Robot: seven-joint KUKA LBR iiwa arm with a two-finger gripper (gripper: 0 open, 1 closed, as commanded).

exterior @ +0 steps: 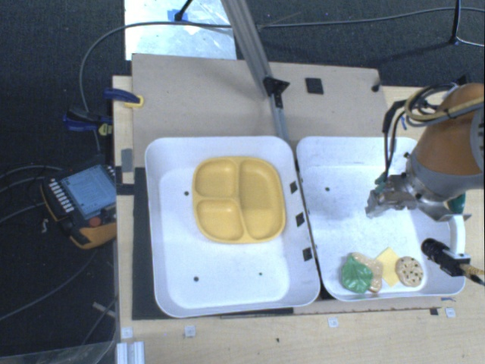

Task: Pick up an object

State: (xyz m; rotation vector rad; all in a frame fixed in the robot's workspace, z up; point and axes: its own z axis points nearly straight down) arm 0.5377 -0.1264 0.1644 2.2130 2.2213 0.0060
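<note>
In the right bin (333, 173), near its front edge, lie a green leafy toy (356, 274), a yellow cheese-like wedge (389, 265) and a round speckled cookie (409, 271), all close together. My gripper (385, 200) hangs over the right bin's middle right, behind and above these items, apart from them. Its fingers are too small and dark to read. Nothing shows between them.
The left bin (170, 226) holds a yellow divided plate (239, 199) toward its back. A grey pole (250, 40) slants down to the seam between the bins. A handheld device (82, 196) and cables lie off the bench's left side.
</note>
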